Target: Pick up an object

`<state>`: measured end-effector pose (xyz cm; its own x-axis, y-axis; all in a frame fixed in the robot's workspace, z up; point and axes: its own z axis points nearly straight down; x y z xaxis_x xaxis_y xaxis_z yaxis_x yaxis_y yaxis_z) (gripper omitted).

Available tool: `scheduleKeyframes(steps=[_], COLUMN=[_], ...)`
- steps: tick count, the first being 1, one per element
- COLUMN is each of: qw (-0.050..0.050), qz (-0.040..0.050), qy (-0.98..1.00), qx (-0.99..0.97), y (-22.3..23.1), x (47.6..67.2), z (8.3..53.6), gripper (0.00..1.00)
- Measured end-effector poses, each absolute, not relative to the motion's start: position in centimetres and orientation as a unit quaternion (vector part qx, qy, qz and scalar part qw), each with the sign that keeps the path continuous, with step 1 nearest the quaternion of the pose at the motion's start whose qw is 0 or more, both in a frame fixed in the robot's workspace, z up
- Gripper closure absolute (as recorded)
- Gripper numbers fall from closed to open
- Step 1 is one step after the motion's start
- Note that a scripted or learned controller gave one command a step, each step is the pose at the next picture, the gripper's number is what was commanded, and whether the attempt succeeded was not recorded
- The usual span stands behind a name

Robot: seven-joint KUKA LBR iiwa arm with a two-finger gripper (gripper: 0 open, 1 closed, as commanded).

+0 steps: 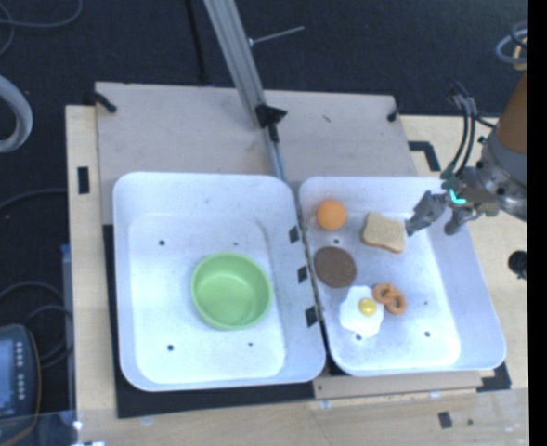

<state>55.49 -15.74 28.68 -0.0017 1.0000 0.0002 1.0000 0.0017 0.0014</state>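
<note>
My gripper (437, 216) hangs over the right side of the right bin (459, 328), its two dark fingers spread apart with nothing between them. A slice of toast (384, 232) lies just left of the left finger, close to it. An orange ball (331, 215) sits at the bin's far left. Below it lies a brown round patty (334, 266). A fried egg (361, 312) and a small pretzel (390, 298) rest nearer the front of the bin.
The left bin (143, 240) holds a green bowl (231, 291). A slanted metal pole (240, 49) rises from behind the bins' join. Cables hang by the arm's wrist (501, 179) at the right.
</note>
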Motion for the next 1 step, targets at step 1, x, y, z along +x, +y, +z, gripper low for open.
scheduleKeyframes(steps=[1], qw=[0.001], qz=[0.0008], qy=[0.708], qx=[0.706], y=[-15.74], x=[55.51], z=[28.72], gripper=[0.00])
